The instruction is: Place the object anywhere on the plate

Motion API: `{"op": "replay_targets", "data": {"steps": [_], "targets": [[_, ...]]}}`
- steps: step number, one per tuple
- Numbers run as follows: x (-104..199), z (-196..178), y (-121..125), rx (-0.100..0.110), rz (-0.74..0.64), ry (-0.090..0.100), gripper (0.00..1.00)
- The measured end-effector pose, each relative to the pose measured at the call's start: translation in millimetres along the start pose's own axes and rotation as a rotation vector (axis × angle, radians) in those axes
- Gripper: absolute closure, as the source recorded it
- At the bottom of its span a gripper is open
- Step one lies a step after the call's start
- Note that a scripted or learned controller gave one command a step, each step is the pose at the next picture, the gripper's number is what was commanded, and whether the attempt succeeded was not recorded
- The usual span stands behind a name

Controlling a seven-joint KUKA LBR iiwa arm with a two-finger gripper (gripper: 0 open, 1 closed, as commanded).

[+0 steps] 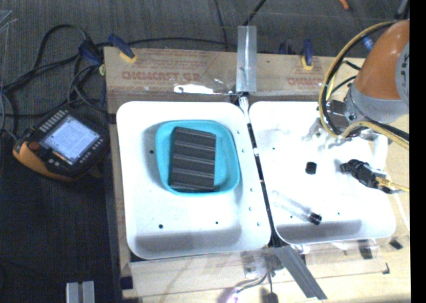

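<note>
A turquoise plate (pixel 228 162) lies in the left bin (pixel 133 182). A dark grey ribbed block (pixel 193 158) rests flat on the plate, near its middle. My gripper (pixel 331 136) hangs over the far right part of the right bin (pixel 346 225), well away from the plate and the block. The orange-banded wrist (pixel 384 62) stands above it.
In the right bin a small black piece (pixel 310 168) lies near the middle. A clear pen-like tube with a black tip (pixel 301 212) lies toward the front. A cardboard wall (pixel 180 72) runs behind both bins. A handheld screen unit (pixel 63 143) sits left of the bench.
</note>
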State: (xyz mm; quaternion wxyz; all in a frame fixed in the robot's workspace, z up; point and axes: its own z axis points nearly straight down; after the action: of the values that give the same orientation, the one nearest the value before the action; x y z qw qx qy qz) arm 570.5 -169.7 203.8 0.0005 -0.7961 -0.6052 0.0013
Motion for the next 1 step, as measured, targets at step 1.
{"op": "replay_targets", "data": {"steps": [1], "targets": [[0.0,0.0,0.0,0.0,0.0,0.0,0.0]]}}
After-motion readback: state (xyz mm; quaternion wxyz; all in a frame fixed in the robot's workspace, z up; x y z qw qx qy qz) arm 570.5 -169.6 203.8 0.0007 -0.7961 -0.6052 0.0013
